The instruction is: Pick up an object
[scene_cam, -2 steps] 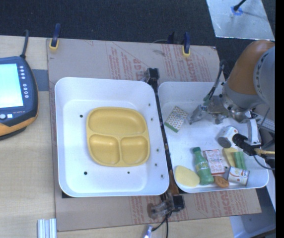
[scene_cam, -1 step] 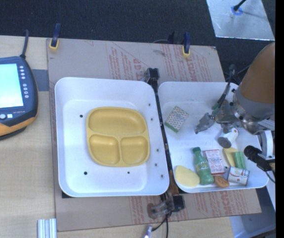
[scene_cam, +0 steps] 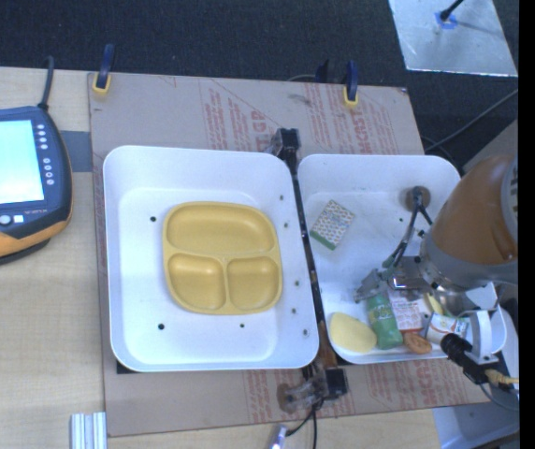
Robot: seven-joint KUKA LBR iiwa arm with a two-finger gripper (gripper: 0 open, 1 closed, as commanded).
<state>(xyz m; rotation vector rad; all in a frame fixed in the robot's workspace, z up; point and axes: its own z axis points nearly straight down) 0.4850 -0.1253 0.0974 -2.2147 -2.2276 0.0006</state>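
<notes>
yellow divided tray [scene_cam: 222,256] lies in left bin [scene_cam: 127,344]; grey-orange pendant [scene_cam: 10,183] with lit screen sits on bench at far left; two blue-yellow clamps [scene_cam: 105,71] grip cardboard sheet [scene_cam: 249,115] at top edge

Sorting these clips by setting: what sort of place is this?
Likely a robotics lab bench: a robot arm over two white bins, cardboard base held by clamps, and a teach pendant alongside.
</notes>
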